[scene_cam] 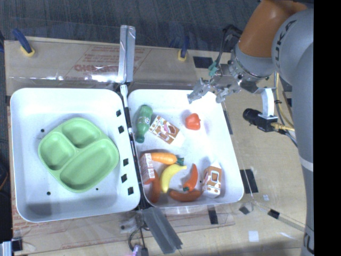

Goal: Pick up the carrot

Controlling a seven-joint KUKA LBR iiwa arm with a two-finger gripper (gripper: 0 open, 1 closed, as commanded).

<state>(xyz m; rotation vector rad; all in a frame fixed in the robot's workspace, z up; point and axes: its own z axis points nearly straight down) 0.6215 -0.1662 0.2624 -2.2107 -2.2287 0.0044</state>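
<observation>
**Carrot lies crowded at the near end of the right bin**

Carrot (pixel 161 157) lies flat in the right bin (pixel 230 143), in the lower half, its orange body pointing left and its green top to the right. It sits among a tight cluster. A small carton (pixel 148 168) touches it from below on the left, a banana (pixel 169 176) curves up just beneath it, and a red-orange chilli-like piece (pixel 190 178) stands just beside the green top. A sausage-shaped brown piece (pixel 184 195) lies under the banana, and a second small carton (pixel 212 181) sits at the cluster's right end.

Farther up the bin lie a green bottle (pixel 141 122) along the left wall, a tilted juice carton (pixel 164 129) beside it, and a red tomato (pixel 193 121) near the middle.

The gripper (pixel 206 92) hangs over the bin's upper right rim, well apart from the carrot, its fingers spread with nothing between them. The tomato and juice carton lie between it and the carrot.

The left bin (pixel 21 143) holds a green divided plate (pixel 78 153).
</observation>
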